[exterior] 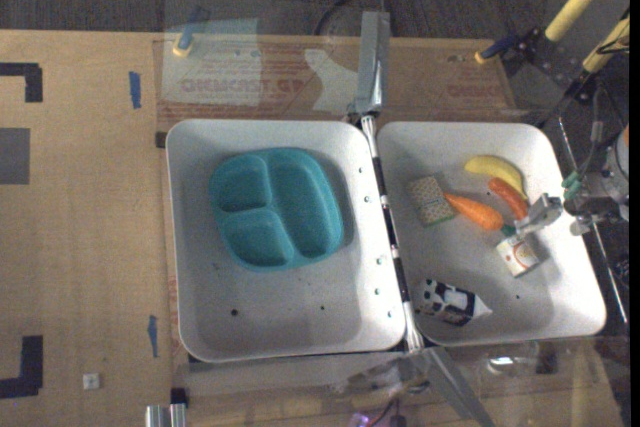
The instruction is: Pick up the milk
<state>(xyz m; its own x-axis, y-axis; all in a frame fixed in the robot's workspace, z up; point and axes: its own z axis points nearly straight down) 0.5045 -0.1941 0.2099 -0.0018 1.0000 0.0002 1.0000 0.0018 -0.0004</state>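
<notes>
Fingers of the gripper (535,215) reach in from the right over the right bin (560,315), their tips at the top of a small white carton with a red label (519,256); whether they are parted or closed I cannot tell, as they blur into the carton's top. Largest on the bench (90,245) are the two white bins, side by side, and the left bin (290,315) holds a teal divided plate (277,208) with three compartments. In the right bin, the milk (452,302), a black-and-white cow-patterned carton, lies on its side near the front left corner, well apart from the gripper. A yellow banana (497,171) lies toward the back, with an orange carrot (474,210) and a smaller red-orange piece (509,196) just beside it, and a tan speckled sponge-like block (430,200) sits left of the carrot
</notes>
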